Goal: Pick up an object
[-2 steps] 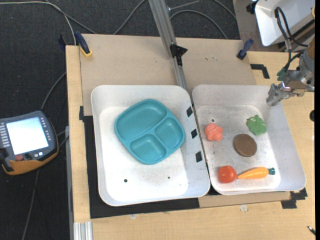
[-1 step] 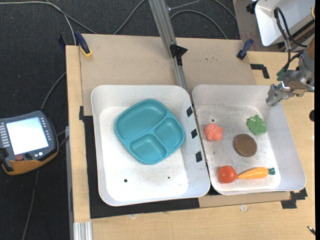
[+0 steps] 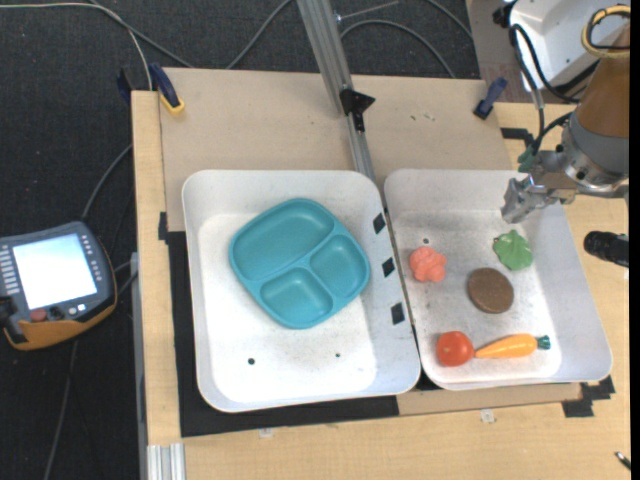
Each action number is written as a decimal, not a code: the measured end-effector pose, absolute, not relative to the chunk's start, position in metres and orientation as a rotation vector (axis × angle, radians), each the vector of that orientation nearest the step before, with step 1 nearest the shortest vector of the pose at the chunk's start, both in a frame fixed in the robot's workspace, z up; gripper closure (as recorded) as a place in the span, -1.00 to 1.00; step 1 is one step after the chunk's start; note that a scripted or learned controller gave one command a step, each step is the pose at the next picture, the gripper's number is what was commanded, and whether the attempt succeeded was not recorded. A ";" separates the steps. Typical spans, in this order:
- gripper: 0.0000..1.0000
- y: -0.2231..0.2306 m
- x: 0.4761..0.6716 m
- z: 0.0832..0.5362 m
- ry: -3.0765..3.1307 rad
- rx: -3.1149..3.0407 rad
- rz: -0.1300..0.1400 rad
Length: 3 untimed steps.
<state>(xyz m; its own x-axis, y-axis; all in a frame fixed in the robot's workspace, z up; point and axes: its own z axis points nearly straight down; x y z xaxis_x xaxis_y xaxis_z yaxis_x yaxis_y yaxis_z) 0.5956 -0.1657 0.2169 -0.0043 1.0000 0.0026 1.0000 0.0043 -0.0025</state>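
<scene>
Arm (image 3: 600,118): grey, enters from the right edge, bent down toward the upper part of the view.
Orange band (image 3: 608,98): sits just above the wrist.
Gripper (image 3: 520,203): hangs low, pointing down and leftward.

The pincer (image 3: 519,200) hangs at the right bin's (image 3: 575,268) two o'clock corner, just above a green toy (image 3: 513,250); a teal plate (image 3: 298,261) fills the left bin (image 3: 215,368).
</scene>
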 end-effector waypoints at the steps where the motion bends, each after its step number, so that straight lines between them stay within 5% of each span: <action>1: 1.00 -0.124 0.582 0.218 -2.224 -2.214 0.000; 3: 1.00 -0.018 0.553 0.217 -2.225 -2.212 0.000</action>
